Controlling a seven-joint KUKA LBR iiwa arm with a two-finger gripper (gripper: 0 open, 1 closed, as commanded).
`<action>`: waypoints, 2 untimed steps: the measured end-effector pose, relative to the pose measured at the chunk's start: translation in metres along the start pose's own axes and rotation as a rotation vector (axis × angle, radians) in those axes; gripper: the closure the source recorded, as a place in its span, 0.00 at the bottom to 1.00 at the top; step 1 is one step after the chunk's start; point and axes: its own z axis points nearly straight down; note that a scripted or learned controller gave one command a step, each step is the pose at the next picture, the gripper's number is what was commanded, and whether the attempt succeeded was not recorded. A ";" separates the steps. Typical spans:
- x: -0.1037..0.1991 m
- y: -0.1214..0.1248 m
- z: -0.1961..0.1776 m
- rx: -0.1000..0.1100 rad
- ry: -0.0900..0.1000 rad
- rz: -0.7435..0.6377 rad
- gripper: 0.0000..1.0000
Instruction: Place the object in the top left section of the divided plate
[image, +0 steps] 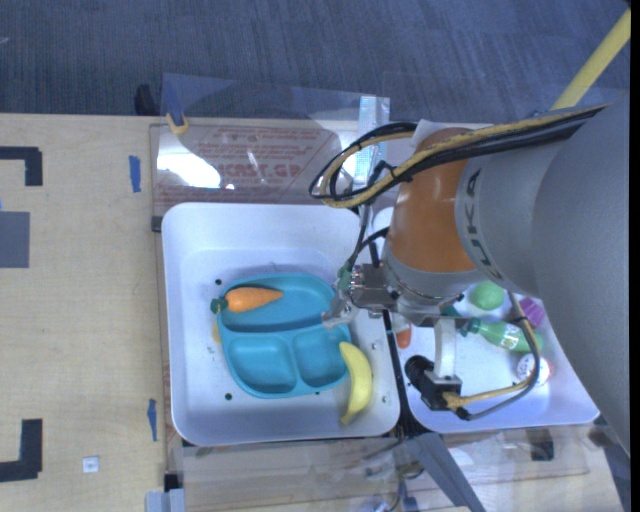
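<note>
Carrot (252, 297), orange with a green stub at its left end, is lying on its side in the long upper section of the blue divided plate (285, 372), toward that section's left part and well apart from the arm. The plate is sitting in the left white bin (190, 330), with two smaller sections below the long one, both showing bare blue. A yellow banana (356, 380) is resting against the plate's right edge, curving down toward the bin's lower right corner. The gripper (345, 300) is hanging over the plate's upper right rim, mostly tucked under the wrist, so only a bit of metal is showing and I cannot tell how it is set; nothing is visibly caught in it. The grey arm (560, 220) with its orange band (430, 215) is crossing in from the right and covering much of the right bin (560, 395). Black cables (350, 165) are looping above the wrist, and another is trailing down over the right bin. Beside the arm, small things are peeking out in the right bin: something green (488, 296), a green bottle-like piece (500, 333), a purple bit (530, 312), all partly hidden and hard to name. A yellow rod (595, 62) is running off the upper right corner.
</note>
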 end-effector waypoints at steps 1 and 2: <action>0.000 0.001 -0.010 -0.001 0.000 -0.001 1.00; -0.040 -0.028 0.007 0.002 0.000 0.068 1.00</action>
